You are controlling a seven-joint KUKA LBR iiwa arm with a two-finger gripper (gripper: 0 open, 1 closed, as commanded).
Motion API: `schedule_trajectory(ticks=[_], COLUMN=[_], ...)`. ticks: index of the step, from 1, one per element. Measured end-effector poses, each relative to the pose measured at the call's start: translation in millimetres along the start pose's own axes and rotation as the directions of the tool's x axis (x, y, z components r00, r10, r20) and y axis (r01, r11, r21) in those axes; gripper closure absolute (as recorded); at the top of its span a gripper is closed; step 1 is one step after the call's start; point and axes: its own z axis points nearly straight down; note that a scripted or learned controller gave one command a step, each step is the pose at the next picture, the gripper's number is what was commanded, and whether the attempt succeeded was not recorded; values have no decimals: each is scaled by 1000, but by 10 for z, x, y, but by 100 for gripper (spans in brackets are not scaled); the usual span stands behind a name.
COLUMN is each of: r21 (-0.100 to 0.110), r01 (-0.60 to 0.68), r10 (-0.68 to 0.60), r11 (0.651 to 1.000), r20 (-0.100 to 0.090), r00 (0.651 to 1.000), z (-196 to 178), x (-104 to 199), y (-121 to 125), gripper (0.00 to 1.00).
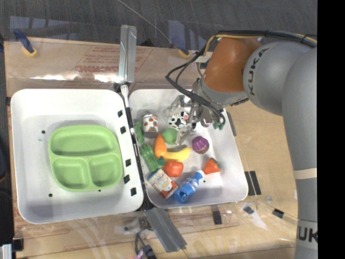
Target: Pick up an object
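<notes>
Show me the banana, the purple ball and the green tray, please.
banana (pixel 179 154): camera view, middle of its yellow curve.
purple ball (pixel 200 144): camera view, its top.
green tray (pixel 84 156): camera view, ridge between its compartments.

floor (pixel 64 4): dark grey carpet | bench (pixel 269 161): tan, under clear plastic sheet

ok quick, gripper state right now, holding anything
gripper: cannot be told; it sits low over the toys at the back of the right bin, and clutter hides any grasp.
</notes>
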Motion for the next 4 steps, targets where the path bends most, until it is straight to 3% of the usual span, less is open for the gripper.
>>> schedule_trajectory(ticks=[1, 2, 3, 4], r21=[6, 9, -2, -2], r01=[57, 64, 234, 665], r10=[-57, -64, -234, -665], r11=[998, 998, 972, 747], r20=[-2, 3, 2, 0], r00=[998, 998, 972, 747], z=[239, 115, -781, -804], x=[47, 25, 30, -74], y=[520, 525, 1460, 936], gripper=[0, 100, 100, 100])
